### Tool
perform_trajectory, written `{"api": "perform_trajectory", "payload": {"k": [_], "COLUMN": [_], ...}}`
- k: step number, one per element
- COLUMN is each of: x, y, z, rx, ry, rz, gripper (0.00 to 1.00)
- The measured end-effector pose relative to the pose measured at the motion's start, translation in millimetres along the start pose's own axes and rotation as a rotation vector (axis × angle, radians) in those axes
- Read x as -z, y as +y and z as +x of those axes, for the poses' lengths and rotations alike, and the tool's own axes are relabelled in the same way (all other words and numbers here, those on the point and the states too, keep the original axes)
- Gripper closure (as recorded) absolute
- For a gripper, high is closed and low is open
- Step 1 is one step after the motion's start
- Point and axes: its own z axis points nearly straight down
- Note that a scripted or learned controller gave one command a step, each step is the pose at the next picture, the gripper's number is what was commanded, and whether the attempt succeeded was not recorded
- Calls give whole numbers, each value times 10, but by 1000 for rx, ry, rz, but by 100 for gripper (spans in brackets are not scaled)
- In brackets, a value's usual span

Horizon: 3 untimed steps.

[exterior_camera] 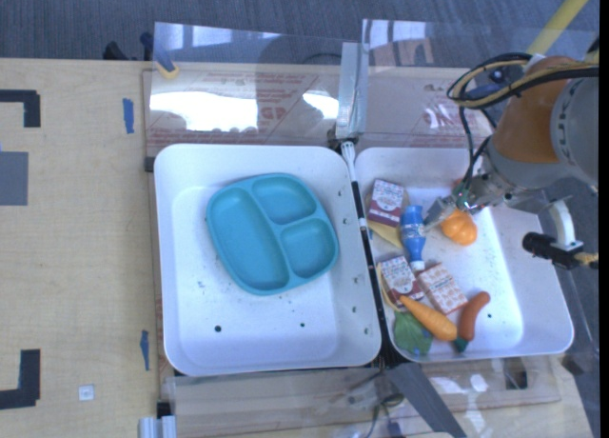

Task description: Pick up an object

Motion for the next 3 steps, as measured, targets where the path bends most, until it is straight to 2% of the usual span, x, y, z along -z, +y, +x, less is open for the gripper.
{"api": "perform_trajectory", "payload": {"k": [1, 2, 3], "x": [1035, 1895, 1749], "y": [784, 750, 379], "z": [697, 623, 1265], "rx": [114, 178, 268], "ry": [-1, -5, 3], "rz": [-8, -6, 4], "gripper": [100, 100, 100]}}
